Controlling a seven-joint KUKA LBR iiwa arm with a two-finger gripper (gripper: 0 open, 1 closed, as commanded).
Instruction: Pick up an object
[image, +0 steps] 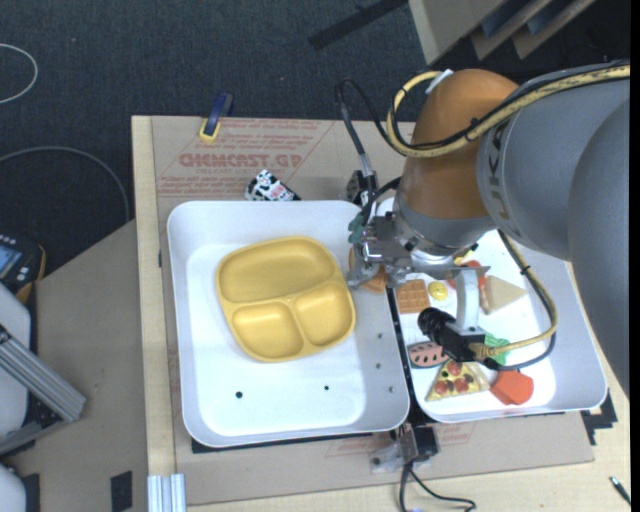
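"CHEMCAST GP" was read in red on the surface (150, 210). Claw (368, 253) was seen just beside the yellow plate (285, 297); its grip state couldn't be told.

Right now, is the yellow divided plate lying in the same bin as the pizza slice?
No: the yellow divided plate lies in the view's left bin, while the pizza slice lies in the right bin.

Noted flat in right bin (562, 345): pizza slice (458, 381), red block (512, 388) just beside, watermelon slice (424, 353), waffle square (411, 296), small yellow disc (438, 292), pale wedge (503, 294). Yellow three-compartment plate (285, 297) face-up, mid left bin (200, 350).
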